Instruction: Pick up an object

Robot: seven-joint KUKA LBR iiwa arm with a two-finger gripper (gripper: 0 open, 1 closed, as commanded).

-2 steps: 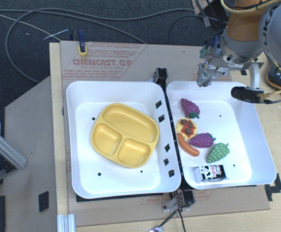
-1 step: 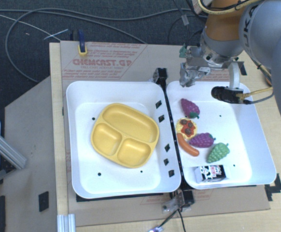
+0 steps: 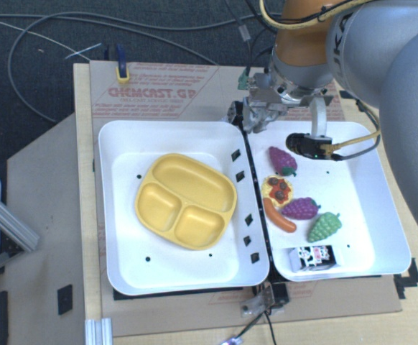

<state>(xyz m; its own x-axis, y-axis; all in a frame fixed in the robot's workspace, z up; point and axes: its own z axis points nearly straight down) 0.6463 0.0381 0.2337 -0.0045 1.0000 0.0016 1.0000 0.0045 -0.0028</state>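
We are seeing the metal tool (image 3: 256, 115) hovering at the right bin's (image 3: 367, 200) far-left corner; jaw state we cannot tell. Knobbly plastic grapes (image 3: 283, 159) are lying near it.

Grey arm (image 3: 388, 42), orange band (image 3: 306, 20), black cables

Left bin (image 3: 115, 192) held a yellow divided plate (image 3: 186, 200), three compartments, sitting tilted. Bins rested on a cardboard sheet (image 3: 159, 85) with red print, laid over the bench (image 3: 44, 185). Blue-and-yellow clamp (image 3: 122, 63) sat on the sheet's far-left edge. White cables (image 3: 36, 34) looped across dark carpet (image 3: 22, 92) behind. Row of black clips (image 3: 246, 200) ran along the seam between bins.
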